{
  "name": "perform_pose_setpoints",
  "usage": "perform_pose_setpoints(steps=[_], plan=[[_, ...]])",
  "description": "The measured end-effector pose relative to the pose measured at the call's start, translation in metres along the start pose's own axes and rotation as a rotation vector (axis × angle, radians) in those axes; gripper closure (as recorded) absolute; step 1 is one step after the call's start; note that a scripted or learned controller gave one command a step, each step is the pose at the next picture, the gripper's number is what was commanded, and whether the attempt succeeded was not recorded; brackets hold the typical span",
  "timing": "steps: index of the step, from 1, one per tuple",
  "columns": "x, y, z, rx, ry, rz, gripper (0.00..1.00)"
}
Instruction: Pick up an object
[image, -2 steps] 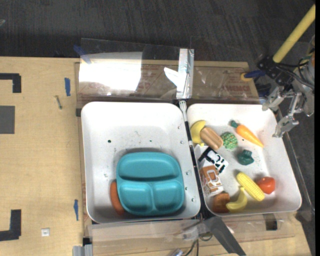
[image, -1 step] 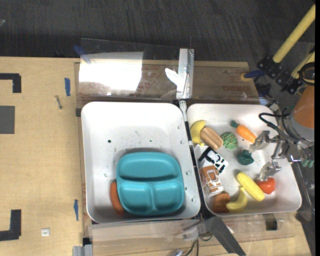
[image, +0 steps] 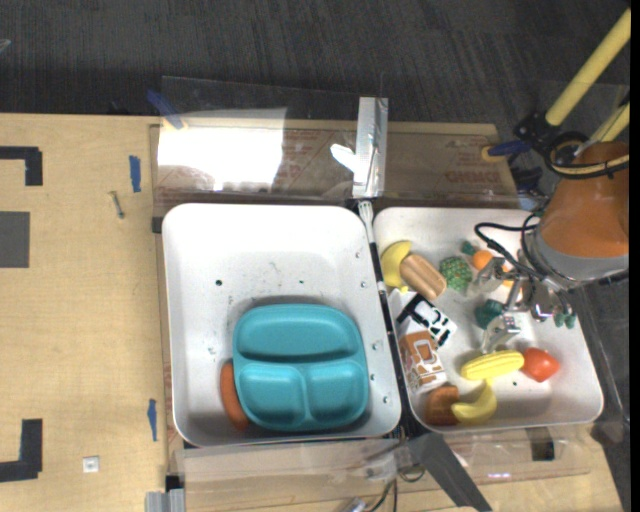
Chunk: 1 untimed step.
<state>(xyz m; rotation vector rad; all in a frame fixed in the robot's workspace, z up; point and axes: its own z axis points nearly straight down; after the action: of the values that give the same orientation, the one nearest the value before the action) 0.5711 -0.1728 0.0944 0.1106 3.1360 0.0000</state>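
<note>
two white bins flank me; my gripper (image: 512, 305) hangs over crowded toys, finger state unclear. i should drop straight onto the yellow corn (image: 490, 364).

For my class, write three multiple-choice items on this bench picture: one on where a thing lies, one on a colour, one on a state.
1. Where does the teal tray lie?
A. In the left bin
B. In the right bin
C. On the wooden bench outside the bins

2. What colour is the band above the arm's wrist?
A. Blue
B. Orange
C. Green

3. How does the teal tray lie?
A. Standing on its edge against the wall
B. Flipped with its underside up
C. Flat, with its compartments facing up

Answers:
1 A: the tray rests on the floor of the left bin, toward its near edge.
2 B: the orange band sits over the right bin, where the gripper hangs among the small toy foods.
3 C: its three hollow compartments show from above.
</note>
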Motion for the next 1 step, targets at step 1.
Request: perform_pose_setpoints(steps=[1], plan=[[-0.0733,0.0424,0.0057,0.001,0.026,-0.128,0.00]])
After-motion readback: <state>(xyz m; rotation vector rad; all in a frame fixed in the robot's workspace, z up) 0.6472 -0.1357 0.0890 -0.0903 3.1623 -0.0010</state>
